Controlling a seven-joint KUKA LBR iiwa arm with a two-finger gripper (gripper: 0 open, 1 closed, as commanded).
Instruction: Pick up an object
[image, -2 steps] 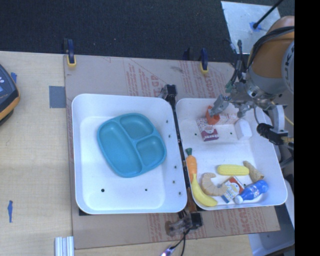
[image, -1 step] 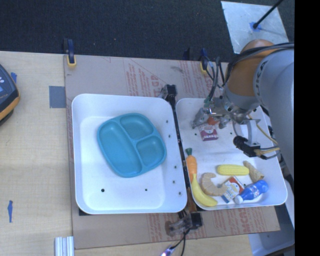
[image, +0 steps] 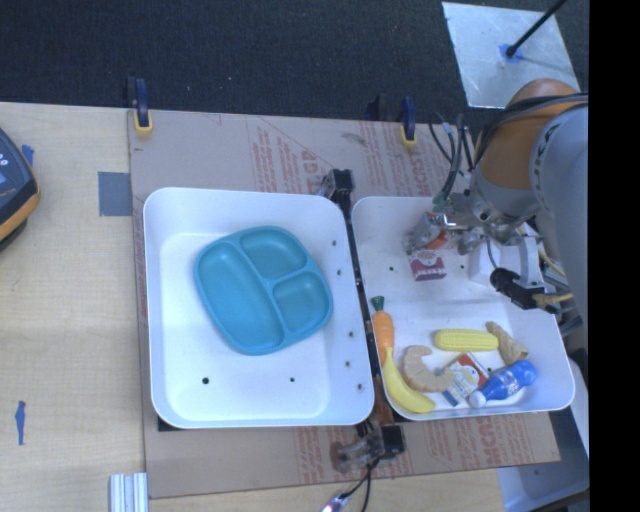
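wooden bench (image: 60, 330), cardboard sheet (image: 260, 150), dark carpet (image: 250, 45)

bins (image: 160, 300) white | divided plate (image: 263, 288) light blue | carrot (image: 382, 331) orange, green top | banana (image: 403, 390) yellow | corn cob (image: 465, 340) yellow | bottle (image: 505, 383) blue, white cap | small carton (image: 428, 266) red and white | bench (image: 60, 330) pale wood | arm (image: 535, 140) grey, orange band

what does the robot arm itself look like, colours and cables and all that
The arm is a thick, rounded grey body with an orange band above the wrist. Dark cables loop beside the wrist. The gripper is a cluttered metallic grey unit with black parts on its near side.
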